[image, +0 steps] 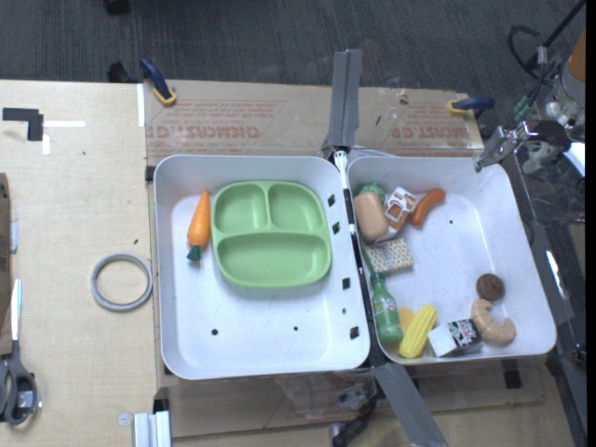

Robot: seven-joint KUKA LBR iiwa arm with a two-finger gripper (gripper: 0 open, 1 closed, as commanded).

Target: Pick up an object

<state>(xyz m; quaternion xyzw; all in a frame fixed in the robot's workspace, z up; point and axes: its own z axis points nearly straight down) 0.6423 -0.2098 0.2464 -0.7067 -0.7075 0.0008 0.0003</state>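
Spanning the picture, the pale plywood bench (pixel 74 212) carries two shallow white plastic bins with rounded corners, set side by side and touching along a clipped seam. The left bin (pixel 251 343) holds a smooth, pale green plastic plate (pixel 272 234) with three compartments, sitting toward the bin's far edge, and an orange toy carrot (pixel 198 222) with a green stalk, lying just beside the plate's left rim.

The right bin (pixel 466 240) holds a loose scatter of toy food. Near its far left corner lie a tan bread-like roll (pixel 372 218), a small white and red carton (pixel 399 207) and a glossy orange-red sausage (pixel 426 206). A flat, speckled beige slab (pixel 390 257) lies just below them. Along the bin's left wall a green bottle (pixel 385 313) lies lengthwise, with a knobbly yellow corn cob (pixel 418 331) next to it at the near edge. A small black and white box (pixel 456 336), a tan curled pastry shape (pixel 494 325) and a dark brown round cookie (pixel 490 287) sit toward the near right corner.

Beyond the right bin's far right corner, the metal gripper (pixel 503 147) hangs outside the bin with nothing visibly in it; how far it is open I cannot tell.

A grey tape ring (pixel 121 281) lies on the bench left of the bins.
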